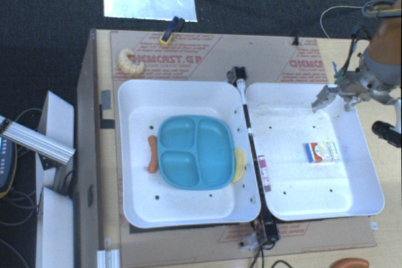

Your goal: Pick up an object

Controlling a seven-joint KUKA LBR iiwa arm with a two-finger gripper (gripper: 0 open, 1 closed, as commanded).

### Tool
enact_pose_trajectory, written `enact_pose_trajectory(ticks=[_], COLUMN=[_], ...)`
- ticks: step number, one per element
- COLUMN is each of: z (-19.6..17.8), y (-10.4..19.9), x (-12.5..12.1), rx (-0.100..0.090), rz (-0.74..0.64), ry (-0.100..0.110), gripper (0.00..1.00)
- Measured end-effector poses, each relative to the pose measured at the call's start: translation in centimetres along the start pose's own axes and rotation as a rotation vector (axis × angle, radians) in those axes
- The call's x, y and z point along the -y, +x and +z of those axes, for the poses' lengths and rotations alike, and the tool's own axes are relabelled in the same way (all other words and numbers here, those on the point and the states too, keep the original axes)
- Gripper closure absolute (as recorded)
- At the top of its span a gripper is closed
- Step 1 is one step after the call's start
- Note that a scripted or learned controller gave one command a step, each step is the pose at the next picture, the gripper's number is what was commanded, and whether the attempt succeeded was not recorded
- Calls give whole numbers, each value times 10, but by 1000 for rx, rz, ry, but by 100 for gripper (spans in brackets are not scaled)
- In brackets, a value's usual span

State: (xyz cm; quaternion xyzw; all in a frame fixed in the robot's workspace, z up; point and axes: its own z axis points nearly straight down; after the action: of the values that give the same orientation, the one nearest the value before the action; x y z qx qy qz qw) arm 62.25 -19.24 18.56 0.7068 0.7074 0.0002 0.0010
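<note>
While the gripper (336,97) hangs with its fingers spread open and nothing between them over the far right part of the right bin (295,198), a small red, white and blue packet (322,152) lies flat on that bin's floor, nearer the camera than the gripper and apart from it. Its long axis runs nearly left to right across the bin, tilted slightly. Beside the right bin, the left bin (138,198) holds a blue divided plate (195,152) with an orange sausage (152,154) just left of it.
</note>
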Motion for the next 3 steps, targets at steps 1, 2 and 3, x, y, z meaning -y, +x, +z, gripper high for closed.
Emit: enact_pose_trajectory(ticks=[1,2,3], z=[101,101,90], y=[-14,-14,-14], x=[30,110,109], rx=[0,-1,-1], rz=[0,1,0], ry=[0,1,-2], gripper=[0,0,100])
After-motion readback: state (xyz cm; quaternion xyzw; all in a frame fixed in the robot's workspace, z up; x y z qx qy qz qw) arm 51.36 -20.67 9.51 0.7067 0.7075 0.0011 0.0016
